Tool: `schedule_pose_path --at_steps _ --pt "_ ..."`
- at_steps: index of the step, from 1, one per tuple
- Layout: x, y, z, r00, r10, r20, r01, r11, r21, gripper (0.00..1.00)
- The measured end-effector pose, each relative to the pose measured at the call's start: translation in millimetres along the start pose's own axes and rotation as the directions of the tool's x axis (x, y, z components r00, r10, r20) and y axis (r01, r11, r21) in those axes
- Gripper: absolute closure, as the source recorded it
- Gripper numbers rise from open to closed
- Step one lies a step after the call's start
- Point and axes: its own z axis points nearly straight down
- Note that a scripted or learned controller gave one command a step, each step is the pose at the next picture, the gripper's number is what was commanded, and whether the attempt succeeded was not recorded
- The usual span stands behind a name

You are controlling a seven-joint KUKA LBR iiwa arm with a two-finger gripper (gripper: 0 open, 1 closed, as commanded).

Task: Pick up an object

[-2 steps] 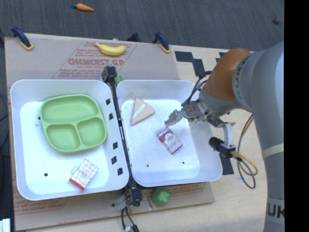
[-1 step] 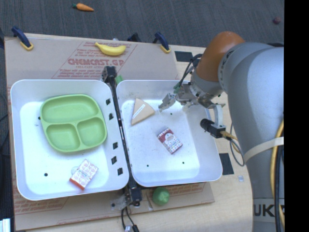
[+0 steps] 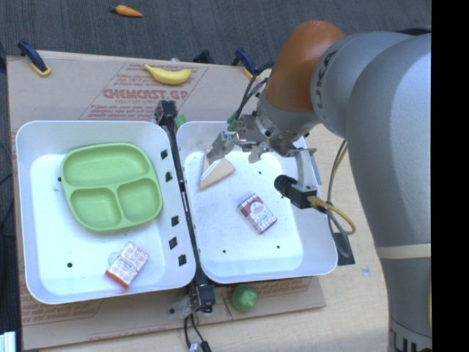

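In the right bin (image 3: 293, 259) a tan wedge (image 3: 218, 173) lies near the back left, and a small red-and-white box (image 3: 257, 213) sits near the middle. My gripper (image 3: 236, 151) hangs over the back of this bin, open, with nothing between its fingers. Its left finger (image 3: 218, 147) is just above the wedge's top end; I cannot tell if they touch. The left bin (image 3: 33, 270) holds a green divided plate (image 3: 111, 185) and a second red-and-white box (image 3: 127, 263).
A toy banana (image 3: 168, 72) lies on the cardboard behind the bins, and a green ball (image 3: 245, 297) sits in front of the right bin. A black divider (image 3: 178, 196) runs between the bins. The large grey arm covers the right side. A carrot (image 3: 127, 10) lies on the floor.
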Motion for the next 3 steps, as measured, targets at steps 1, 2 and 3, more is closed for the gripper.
schedule_pose_path --at_steps 1,2,3 --pt "89 -33 2 1.0 -0.001 0.001 0.001 1.0 0.003 0.0" --pt "39 18 1 1.0 0.006 0.001 -0.006 1.0 0.001 0.0" --pt "16 36 1 1.0 0.006 0.0 -0.006 1.0 0.001 0.0"
